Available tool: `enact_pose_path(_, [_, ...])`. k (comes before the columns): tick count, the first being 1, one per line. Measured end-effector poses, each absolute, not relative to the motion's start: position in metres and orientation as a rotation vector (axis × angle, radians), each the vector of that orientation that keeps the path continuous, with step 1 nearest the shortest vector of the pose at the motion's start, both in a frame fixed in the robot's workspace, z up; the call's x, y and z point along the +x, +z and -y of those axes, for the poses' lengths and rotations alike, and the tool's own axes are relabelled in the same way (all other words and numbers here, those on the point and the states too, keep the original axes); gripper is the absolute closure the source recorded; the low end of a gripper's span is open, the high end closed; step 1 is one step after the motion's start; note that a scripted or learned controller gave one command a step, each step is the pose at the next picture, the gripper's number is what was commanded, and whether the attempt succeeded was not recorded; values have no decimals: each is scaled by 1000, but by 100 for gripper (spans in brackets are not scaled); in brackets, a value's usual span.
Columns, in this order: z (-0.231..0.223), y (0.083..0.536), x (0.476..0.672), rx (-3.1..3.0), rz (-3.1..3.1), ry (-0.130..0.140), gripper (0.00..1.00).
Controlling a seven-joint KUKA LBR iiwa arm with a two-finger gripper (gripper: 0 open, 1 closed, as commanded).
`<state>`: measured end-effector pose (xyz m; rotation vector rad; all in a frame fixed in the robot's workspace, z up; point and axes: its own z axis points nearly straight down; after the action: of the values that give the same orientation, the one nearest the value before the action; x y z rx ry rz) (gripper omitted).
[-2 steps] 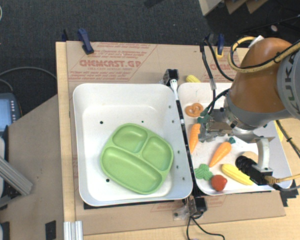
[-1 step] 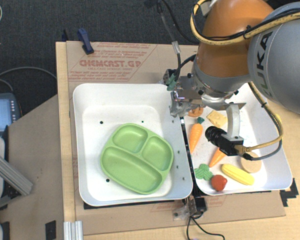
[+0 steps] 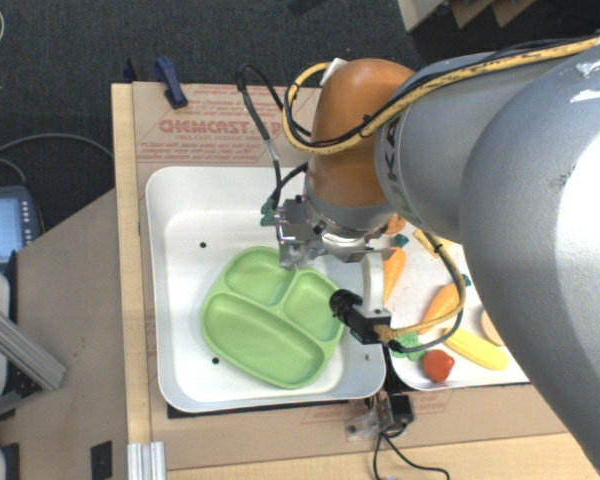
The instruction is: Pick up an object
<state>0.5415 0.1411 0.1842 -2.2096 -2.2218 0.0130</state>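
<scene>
Cardboard is spread over the counter. A green divided plate is seen in the left bin. The tool is poised at its upper rim; its state cannot be told. Carrots, a banana and a tomato are kept in the right bin.

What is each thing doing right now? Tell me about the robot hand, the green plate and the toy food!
gripper: down over the far edge of the green plate; its grip can't be made out.
green plate: lying flat, right way up, in the left bin; nothing in its sections.
carrots: lying in the right bin.
banana: lying in the right bin.
tomato: sitting near the right bin's front edge.
</scene>
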Motion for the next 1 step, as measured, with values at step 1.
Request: enact_pose_path(1, [-96, 123, 532, -2223, 2212, 11, 100])
